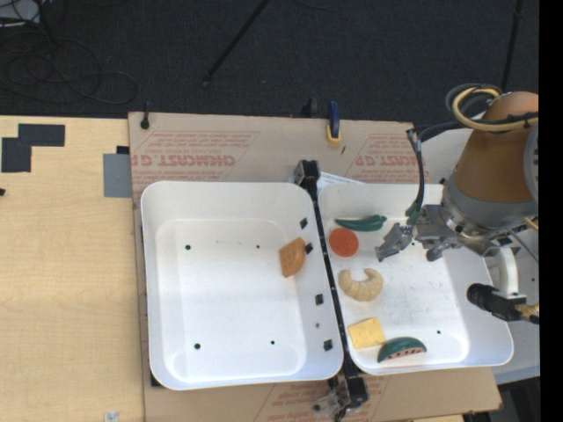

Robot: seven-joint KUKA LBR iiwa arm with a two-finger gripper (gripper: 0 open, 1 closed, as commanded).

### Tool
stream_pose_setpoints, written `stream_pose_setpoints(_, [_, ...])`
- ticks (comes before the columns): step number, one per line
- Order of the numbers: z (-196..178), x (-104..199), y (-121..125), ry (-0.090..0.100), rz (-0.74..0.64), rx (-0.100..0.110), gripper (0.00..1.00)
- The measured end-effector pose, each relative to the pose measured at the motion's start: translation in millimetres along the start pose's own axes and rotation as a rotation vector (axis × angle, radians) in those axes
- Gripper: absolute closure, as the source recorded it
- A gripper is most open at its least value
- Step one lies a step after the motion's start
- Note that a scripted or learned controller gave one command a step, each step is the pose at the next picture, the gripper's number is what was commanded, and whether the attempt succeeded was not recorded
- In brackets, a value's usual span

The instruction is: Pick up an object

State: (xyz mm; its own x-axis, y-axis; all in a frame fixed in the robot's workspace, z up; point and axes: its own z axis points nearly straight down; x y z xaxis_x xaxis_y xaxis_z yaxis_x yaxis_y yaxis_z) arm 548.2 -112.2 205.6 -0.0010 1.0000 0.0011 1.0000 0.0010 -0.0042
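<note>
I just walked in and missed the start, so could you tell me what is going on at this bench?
The arm's gripper hangs over the right bin, with nothing visibly held. That bin holds a green pepper, a tomato, a croissant, a yellow block and a watermelon slice. An orange piece lies in the left bin.

Lighting is even and fairly bright across the bench (pixel 62 280) — it appears to come from overhead, with no hard-edged shadows. The two white bins (pixel 229 359) read close to overexposed; their floors lose surface detail, though no sharp glare spot is visible. The dark floor (pixel 264 42) behind the bench is dim and grainy. Overall sharpness is moderate — small items look soft, with compression noise at edges. The arm (pixel 493 165) at right is slightly blurred. No marked edge distortion.
</note>
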Motion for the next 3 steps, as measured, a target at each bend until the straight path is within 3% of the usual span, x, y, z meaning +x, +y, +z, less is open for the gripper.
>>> stream_pose_setpoints(1, [19.7, 83.9, -5.6, 0.002, -0.005, 0.002, 0.0])
stream_pose_setpoints(2, [9.2, 78.9, -5.2, 0.0, 0.002, 0.002, 1.0])
stream_pose_setpoints(3, [19.1, 113.0, -7.4, 0.0, -0.002, 0.001, 1.0])
